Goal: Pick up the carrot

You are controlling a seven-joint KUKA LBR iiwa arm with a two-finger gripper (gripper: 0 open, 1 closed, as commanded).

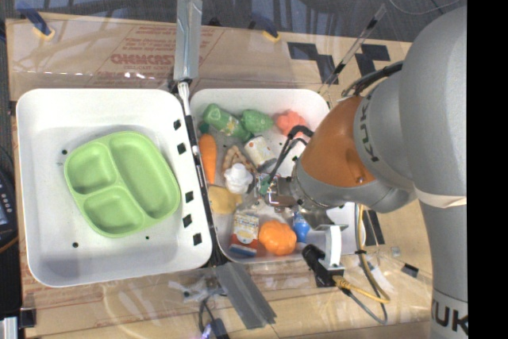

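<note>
The bench (95,52) is topped with brown cardboard under clear plastic sheeting. Two white bins sit on it side by side: the left bin (48,115) at about 9 o'clock, the right bin (262,98) near the centre, their edges touching. Loose cables (365,290) lie on the bench at 5 o'clock.

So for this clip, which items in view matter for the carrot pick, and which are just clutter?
Part of the job:
carrot, lying along the left wall of the right bin
end effector, over that bin

Lying about:
green plate in the left bin
orange
green vegetables
small carton
</note>
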